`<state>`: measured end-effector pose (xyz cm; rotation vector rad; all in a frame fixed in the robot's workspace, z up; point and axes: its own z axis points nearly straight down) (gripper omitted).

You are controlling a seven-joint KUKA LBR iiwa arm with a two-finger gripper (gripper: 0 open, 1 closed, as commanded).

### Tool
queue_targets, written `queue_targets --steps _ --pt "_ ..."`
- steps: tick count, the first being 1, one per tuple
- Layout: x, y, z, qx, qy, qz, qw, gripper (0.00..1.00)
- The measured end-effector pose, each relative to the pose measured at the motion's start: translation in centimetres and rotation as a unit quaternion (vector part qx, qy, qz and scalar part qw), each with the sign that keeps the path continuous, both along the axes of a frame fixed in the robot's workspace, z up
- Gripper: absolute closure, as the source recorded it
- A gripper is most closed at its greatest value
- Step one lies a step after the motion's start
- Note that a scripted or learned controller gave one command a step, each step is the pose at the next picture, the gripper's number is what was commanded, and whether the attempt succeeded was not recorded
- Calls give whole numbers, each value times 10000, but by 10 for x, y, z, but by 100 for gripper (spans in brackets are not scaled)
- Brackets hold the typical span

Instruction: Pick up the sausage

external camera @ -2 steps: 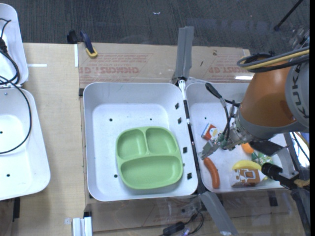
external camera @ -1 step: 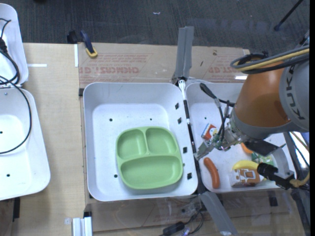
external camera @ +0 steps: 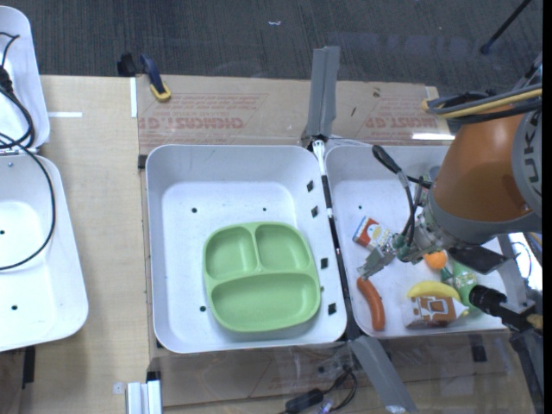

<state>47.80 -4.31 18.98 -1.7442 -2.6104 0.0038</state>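
Two white bins (external camera: 164,231); one green plate (external camera: 259,276); one sausage (external camera: 372,304); one banana (external camera: 434,291).

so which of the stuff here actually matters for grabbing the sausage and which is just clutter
For the job:
long reddish-orange sausage, right white bin, two-finger gripper

Lying about:
green three-compartment plastic plate, yellow toy banana, small red and white carton, left white bin

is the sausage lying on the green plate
No, the sausage lies on the floor of the right bin, while the green plate sits in the left bin.
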Motion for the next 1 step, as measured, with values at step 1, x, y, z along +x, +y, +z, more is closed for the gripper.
queue_targets --steps 1 --pt "0 18 0 3 0 -43 10000 0"
